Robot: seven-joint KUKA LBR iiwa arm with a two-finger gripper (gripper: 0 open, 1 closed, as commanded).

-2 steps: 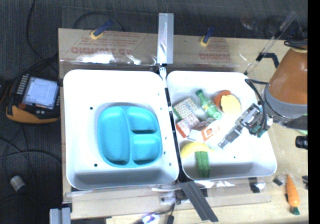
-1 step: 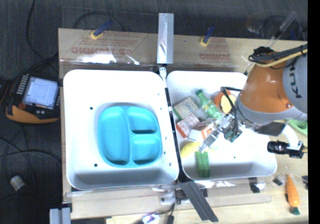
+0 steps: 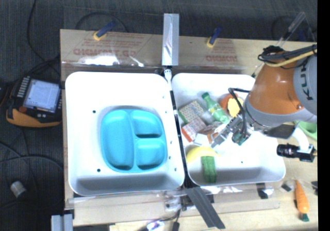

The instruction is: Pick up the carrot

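The small orange carrot (image 3: 301,200) lies on the counter outside the right white bin (image 3: 258,170); the jaws (image 3: 233,133) hover inside it, and I cannot tell their grip.

**Arm reaching into the right bin**

Two white bins sit side by side on a table (image 3: 242,47). The left bin (image 3: 82,91) holds a blue tray (image 3: 134,139). The arm (image 3: 276,93) hangs its gripper (image 3: 232,134) over clutter in the right bin (image 3: 258,168). A carrot (image 3: 301,200) lies outside, on the table's right edge.

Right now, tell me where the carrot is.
The carrot lies outside both bins, on the bench at the camera view's lower right corner, just beyond the right bin.
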